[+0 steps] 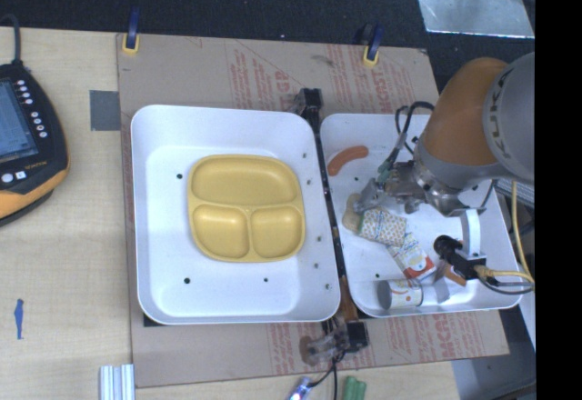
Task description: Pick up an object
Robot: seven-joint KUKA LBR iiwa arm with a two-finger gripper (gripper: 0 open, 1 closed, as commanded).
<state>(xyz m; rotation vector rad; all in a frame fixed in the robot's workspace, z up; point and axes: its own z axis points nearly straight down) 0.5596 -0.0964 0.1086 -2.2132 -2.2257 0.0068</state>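
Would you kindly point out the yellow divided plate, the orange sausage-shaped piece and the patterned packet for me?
yellow divided plate [245, 206], camera view, on the ridge where its three compartments meet.
orange sausage-shaped piece [346, 158], camera view, on its middle.
patterned packet [383, 226], camera view, on the middle of its top face.

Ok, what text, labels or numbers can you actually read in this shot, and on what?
"KUK": grey letters on the arm, cut off at the edge of the picture.
Red print in repeating lines on the cardboard: too blurred to read.
Pendant screen and buttons: too small to read.
Packet and tube in the right bin: print too small to read.
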